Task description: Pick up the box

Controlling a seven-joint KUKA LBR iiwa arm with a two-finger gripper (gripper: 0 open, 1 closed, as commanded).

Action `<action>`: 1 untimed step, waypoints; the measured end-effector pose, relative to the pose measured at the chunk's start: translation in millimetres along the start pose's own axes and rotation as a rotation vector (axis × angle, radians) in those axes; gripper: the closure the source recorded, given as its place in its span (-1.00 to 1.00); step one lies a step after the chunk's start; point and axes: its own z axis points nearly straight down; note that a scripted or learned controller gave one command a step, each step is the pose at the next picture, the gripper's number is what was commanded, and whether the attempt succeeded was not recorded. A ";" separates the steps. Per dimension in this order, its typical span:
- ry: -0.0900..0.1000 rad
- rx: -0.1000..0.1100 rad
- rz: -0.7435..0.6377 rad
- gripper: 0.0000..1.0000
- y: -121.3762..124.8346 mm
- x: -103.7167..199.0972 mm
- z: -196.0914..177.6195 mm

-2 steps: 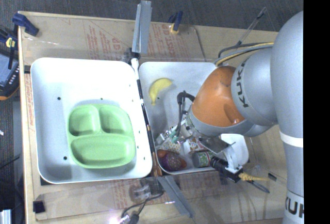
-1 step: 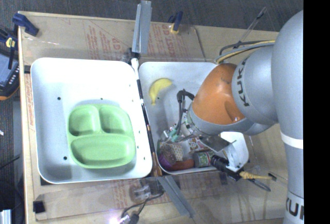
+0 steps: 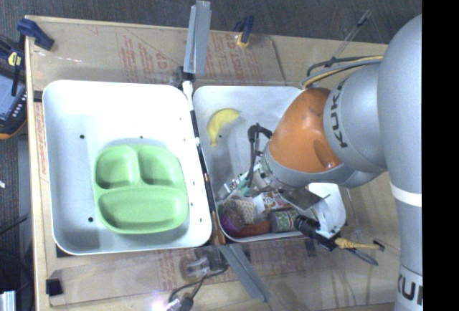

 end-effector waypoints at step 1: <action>0.020 0.019 0.471 -1.00 -7.1 -0.4 17.9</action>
